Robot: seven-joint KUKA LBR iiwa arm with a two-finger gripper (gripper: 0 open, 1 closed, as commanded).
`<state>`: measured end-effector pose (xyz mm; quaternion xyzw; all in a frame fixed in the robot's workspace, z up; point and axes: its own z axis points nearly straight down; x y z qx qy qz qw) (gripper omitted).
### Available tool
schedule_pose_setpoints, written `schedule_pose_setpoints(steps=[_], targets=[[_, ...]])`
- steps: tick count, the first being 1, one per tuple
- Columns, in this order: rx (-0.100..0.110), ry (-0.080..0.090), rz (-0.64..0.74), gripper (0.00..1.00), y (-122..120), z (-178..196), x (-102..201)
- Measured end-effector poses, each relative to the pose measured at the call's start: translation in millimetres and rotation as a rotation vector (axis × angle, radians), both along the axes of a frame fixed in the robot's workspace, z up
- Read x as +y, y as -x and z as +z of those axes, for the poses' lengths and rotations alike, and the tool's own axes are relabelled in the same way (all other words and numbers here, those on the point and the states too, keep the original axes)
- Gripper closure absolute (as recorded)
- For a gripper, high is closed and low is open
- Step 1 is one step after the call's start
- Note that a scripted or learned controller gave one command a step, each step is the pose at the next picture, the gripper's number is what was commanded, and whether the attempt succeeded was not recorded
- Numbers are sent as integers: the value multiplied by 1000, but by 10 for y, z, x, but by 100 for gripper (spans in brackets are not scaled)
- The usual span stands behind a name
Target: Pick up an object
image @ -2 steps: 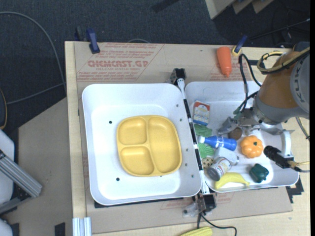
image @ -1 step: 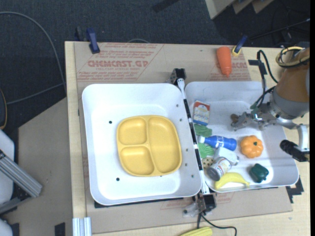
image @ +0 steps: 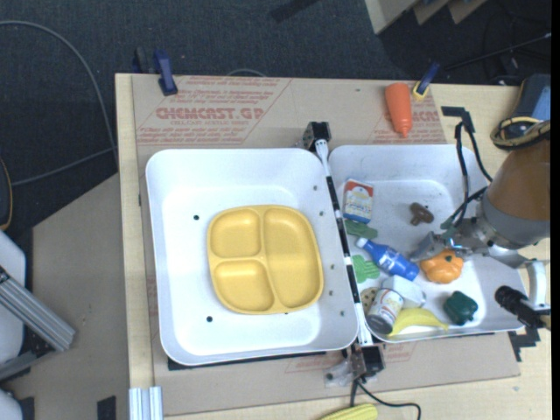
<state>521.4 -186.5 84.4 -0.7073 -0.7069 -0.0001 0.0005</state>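
My gripper (image: 440,243) is low over the right bin (image: 394,160), near its right side, with the grey and orange arm coming in from the right. It sits just above an orange fruit-like toy (image: 441,269) and seems to touch its top. A blue bottle (image: 389,259) lies just left of the gripper. A small brown object (image: 421,213) rests a little behind it. In front lie a dark green toy (image: 460,306), a yellow banana (image: 417,323) and a tin can (image: 383,311). A white carton (image: 357,201) lies at the bin's left side.
The left bin (image: 175,199) holds a yellow divided plate (image: 265,258). An orange carrot (image: 399,108) lies on the cardboard behind the right bin. Green scraps (image: 360,231) line the right bin's left wall. Black cables (image: 464,147) hang near the arm.
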Motion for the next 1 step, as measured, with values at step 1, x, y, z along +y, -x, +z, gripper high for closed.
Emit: schedule_pose_setpoints(steps=[1], targets=[[-1, 1, -1, 0, 305, 1, 277]])
